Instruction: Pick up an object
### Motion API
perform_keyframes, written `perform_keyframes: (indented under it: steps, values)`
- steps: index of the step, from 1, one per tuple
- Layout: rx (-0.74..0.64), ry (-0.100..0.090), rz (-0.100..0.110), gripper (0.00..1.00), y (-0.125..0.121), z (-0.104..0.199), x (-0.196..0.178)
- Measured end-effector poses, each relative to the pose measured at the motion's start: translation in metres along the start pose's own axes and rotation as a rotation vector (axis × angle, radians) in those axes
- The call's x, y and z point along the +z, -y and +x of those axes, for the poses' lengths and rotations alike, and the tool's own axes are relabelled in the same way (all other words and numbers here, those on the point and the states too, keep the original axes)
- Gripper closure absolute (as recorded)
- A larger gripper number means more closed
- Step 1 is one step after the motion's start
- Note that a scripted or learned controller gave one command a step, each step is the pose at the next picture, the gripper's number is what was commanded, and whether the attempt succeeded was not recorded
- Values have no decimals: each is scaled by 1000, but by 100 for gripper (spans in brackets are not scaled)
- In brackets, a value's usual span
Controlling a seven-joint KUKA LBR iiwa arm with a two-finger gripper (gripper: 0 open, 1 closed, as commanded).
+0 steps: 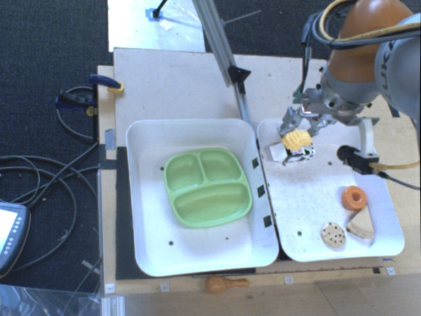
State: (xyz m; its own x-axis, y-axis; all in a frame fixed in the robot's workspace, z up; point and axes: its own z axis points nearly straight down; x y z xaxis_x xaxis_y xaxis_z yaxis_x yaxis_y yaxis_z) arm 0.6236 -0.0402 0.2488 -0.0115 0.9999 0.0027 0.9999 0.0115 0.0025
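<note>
Half done at best, judging by the layout: end effector (pixel 297 125) lowered into the far left corner of the right bin (pixel 309 196), directly over a yellow corn-like toy (pixel 297 139) that sits on or against a small black-and-white object (pixel 300 154). Cannot tell whether the fingers are apart or clamped, nor whether the yellow toy is actually pinched or merely lying just beneath; no clear lift yet, so securing and raising remain. Well away toward the near right corner: an orange ring (pixel 354 197), a spotted cookie (pixel 333 235) and a tan wedge (pixel 361 226), close together. Off to the left, a second white bin (pixel 145 242) bearing a green divided plate (pixel 207 187). Pale tabletop (pixel 171 84) beneath both, dark carpet around, loose cables (pixel 39 176) far left, a metal pole (pixel 217 31) slanting across behind.
</note>
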Motion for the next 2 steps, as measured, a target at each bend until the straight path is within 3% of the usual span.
perform_keyframes:
  steps: [2]
  values:
    - [2,1,3,100,0,94,14]
